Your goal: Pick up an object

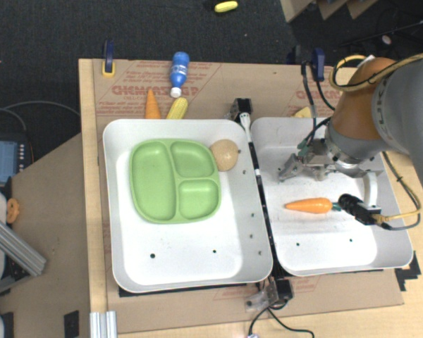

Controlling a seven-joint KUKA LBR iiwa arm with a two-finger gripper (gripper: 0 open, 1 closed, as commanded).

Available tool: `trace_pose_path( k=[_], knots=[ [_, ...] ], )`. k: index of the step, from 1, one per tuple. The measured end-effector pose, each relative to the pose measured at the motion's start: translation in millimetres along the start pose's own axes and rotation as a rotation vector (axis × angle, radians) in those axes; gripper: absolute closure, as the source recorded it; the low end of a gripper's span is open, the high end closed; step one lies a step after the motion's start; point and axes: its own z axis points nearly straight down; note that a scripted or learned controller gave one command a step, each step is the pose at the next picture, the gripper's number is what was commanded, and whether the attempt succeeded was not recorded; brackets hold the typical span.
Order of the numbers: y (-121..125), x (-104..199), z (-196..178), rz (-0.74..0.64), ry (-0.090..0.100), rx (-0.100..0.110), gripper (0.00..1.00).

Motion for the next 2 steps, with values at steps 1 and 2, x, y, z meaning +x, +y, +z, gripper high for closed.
trace_pose_path(
  k=[1,2],
  knots=[
    [0.0,0.0,0.0,0.000,0.000,0.000,0.00],
    [0.0,0.0,0.0,0.000,0.000,0.000,0.00]
  ],
)
